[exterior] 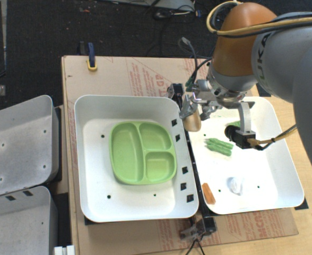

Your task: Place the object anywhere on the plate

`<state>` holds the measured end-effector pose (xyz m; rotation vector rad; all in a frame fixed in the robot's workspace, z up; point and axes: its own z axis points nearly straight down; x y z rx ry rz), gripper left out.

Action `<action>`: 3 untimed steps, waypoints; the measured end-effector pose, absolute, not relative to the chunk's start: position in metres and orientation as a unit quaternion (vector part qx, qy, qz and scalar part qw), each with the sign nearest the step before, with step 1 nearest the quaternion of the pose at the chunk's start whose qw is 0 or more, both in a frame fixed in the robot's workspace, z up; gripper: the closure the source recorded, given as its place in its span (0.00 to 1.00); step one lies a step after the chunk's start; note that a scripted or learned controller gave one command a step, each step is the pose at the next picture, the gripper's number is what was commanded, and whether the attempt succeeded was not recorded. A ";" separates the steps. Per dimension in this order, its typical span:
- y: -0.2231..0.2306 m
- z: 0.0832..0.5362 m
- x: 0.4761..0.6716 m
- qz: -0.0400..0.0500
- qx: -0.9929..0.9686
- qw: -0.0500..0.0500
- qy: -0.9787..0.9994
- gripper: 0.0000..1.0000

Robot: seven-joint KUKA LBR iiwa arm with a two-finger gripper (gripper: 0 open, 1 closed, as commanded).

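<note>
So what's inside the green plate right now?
Nothing lies in the green plate; its three compartments show bare. It sits in the left bin. The green beans and the orange piece lie in the right bin.

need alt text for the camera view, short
A grey and orange robot arm hangs over the right white bin, which holds a green bean pod, a small orange piece and a clear wrapper. The left white bin holds a green divided plate.
</note>
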<state>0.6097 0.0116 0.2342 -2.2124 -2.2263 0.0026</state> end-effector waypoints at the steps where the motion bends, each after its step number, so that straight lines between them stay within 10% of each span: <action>1: 0.060 0.243 0.596 0.000 -0.704 0.001 -0.710 1.00; 3: 0.155 0.241 0.562 0.000 -0.704 0.001 -0.710 1.00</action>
